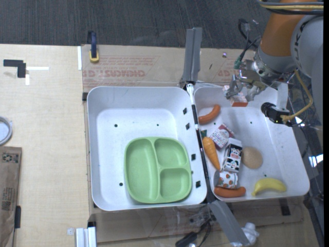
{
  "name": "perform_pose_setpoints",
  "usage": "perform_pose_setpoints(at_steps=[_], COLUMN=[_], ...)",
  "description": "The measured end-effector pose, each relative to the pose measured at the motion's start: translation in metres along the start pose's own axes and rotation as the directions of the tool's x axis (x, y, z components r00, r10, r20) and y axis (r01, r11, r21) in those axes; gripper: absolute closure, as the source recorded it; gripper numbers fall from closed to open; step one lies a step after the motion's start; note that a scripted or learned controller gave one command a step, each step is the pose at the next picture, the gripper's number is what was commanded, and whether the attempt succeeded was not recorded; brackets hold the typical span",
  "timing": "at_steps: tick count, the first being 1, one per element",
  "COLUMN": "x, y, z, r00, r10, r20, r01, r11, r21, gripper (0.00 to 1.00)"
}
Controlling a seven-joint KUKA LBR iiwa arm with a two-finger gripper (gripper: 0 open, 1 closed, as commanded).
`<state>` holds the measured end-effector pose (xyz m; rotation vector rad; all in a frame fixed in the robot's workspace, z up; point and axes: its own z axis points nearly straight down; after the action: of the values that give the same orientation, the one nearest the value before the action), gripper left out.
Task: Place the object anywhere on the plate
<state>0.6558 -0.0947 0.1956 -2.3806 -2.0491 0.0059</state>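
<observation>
While tool (240, 92) hovers | plate (158, 170): light green, three compartments

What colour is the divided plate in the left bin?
Light green; the plate shows plainly in the camera view, with three compartments.

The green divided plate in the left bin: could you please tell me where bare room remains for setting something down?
All three compartments of the green divided plastic plate are bare. The shallow white left bin has open floor behind the plate. The right white bin is crowded along its left side: orange carrot, black-and-white carton, two sausages. Its right-hand floor, behind the yellow banana, is freer.
</observation>
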Motion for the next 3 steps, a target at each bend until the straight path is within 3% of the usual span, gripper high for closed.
perform_pose_setpoints(at_steps=[1,2,3], x=[0.074,0.155,0.161], y=[-0.078,-0.125,-0.172], z=[0.006,-0.019,-0.02], r00=[1.0,0.961,0.987], r10=[-0.02,0.277,0.158], r20=[-0.001,0.0,0.001], r01=[0.02,-0.277,-0.158], r11=[1.0,0.961,0.987], r21=[0.001,0.002,0.003], gripper=[1.0,1.0,1.0])
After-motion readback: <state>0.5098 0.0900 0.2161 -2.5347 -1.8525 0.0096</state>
